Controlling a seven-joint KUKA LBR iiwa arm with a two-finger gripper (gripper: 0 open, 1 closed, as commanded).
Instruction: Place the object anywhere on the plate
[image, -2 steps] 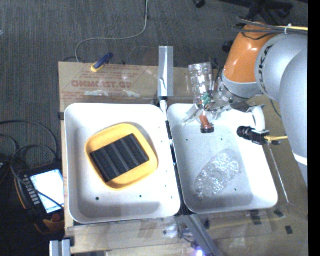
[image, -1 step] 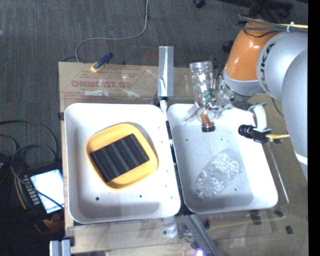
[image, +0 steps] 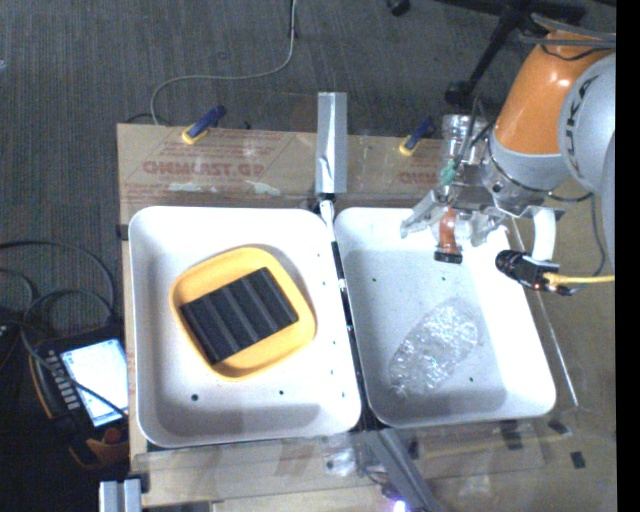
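On a brown bench over dark carpet, a yellow plate sits in the left bin, a clear crinkly bottle lies in the right bin, and the gripper hangs above that bin's far end.

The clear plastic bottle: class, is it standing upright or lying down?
Lying down. The clear plastic bottle rests on its side on the floor of the right bin, running diagonally.

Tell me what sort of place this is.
Most likely a robotics lab test bench, not a home or kitchen. A grey and orange robot arm reaches over two shallow white plastic bins, which sit on a clamped cardboard sheet, and loose cables trail across the carpet.
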